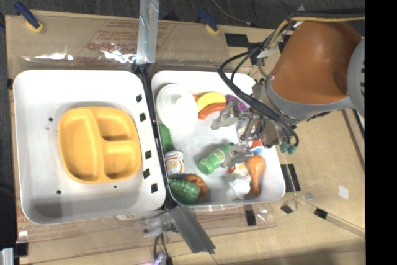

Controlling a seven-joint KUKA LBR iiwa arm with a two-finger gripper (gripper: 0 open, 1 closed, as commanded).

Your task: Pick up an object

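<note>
Heads up: your gripper (248, 133) hangs over the crowded right bin (186, 80), can't tell its fingers' state; the green bottle (214, 160) and orange drumstick toy (254, 172) could easily get knocked.

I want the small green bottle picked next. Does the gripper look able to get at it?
Probably yes: the gripper hangs just right of the green bottle, whose top side lies uncovered, though the orange toy crowds its right end.
</note>
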